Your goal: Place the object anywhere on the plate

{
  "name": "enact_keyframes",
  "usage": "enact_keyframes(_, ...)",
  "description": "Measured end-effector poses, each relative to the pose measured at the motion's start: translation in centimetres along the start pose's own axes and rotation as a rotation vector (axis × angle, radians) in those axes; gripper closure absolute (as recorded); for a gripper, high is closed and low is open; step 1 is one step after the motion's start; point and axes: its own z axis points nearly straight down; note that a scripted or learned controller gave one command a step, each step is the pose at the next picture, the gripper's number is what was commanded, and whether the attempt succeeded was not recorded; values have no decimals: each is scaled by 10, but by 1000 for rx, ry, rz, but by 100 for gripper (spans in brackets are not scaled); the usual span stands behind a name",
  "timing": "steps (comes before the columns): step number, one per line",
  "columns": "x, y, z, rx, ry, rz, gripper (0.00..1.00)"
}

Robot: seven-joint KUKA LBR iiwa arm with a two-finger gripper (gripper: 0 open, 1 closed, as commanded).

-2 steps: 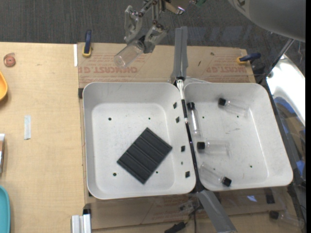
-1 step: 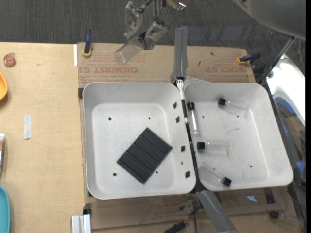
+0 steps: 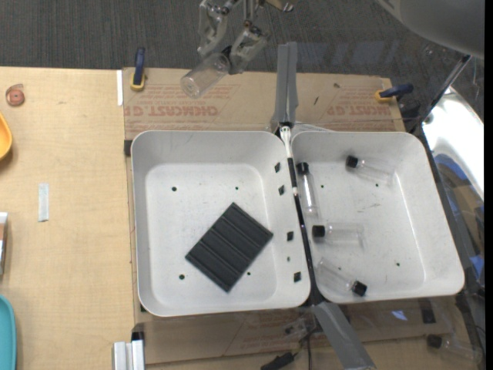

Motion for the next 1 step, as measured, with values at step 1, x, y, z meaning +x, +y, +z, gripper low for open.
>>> enact_keyframes(1, -1, -1, -9, 0, -5, 3, 100)
